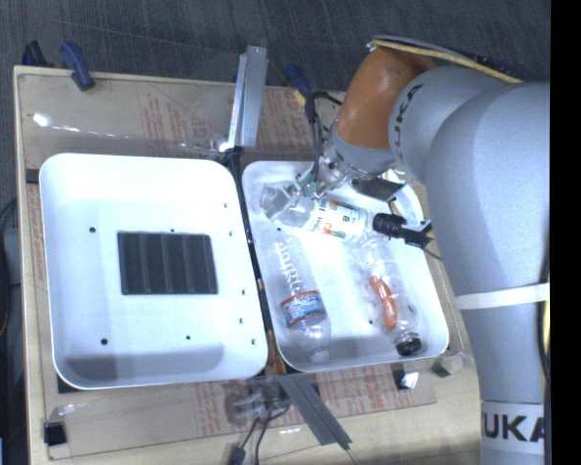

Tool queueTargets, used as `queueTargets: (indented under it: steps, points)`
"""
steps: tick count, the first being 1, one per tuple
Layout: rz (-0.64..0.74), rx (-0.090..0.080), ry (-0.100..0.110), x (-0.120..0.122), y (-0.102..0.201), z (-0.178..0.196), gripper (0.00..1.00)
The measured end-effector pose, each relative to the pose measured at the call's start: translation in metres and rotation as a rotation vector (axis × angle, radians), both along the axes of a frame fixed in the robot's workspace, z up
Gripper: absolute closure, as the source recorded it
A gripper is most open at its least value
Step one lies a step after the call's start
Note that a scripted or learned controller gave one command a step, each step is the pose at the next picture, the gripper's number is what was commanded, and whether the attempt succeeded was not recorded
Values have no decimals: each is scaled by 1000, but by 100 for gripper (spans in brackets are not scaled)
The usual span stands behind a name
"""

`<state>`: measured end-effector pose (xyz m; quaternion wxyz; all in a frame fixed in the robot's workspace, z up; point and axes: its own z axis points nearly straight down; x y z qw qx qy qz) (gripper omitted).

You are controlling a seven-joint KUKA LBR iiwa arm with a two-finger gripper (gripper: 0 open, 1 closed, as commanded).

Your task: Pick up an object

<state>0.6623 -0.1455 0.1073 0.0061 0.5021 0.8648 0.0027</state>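
Note:
The right bin holds several items. A clear plastic bottle with a blue label lies lengthwise along its left side. A second clear bottle with orange inside lies on the right, its dark cap toward the front. A small white container with a green label lies near the back, and a crumpled clear piece sits in the back left corner. My gripper is low over that back left corner, right beside the crumpled clear piece and just above the white container. The wrist hides what lies under it.
The left bin bears a dark ribbed rectangular pad at its middle. A metal divider bar stands between the bins at the back. Blue clamps grip the bench's back edge. The arm's bulk covers the bench's right side.

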Motion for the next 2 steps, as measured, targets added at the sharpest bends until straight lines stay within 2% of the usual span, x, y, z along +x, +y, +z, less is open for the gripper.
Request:
queueTargets:
  steps: [1, 2]
  points:
    - [-52, 1, 13, -5, 51, 88, 100]
    - [8, 2, 17, -6, 62, 85, 100]
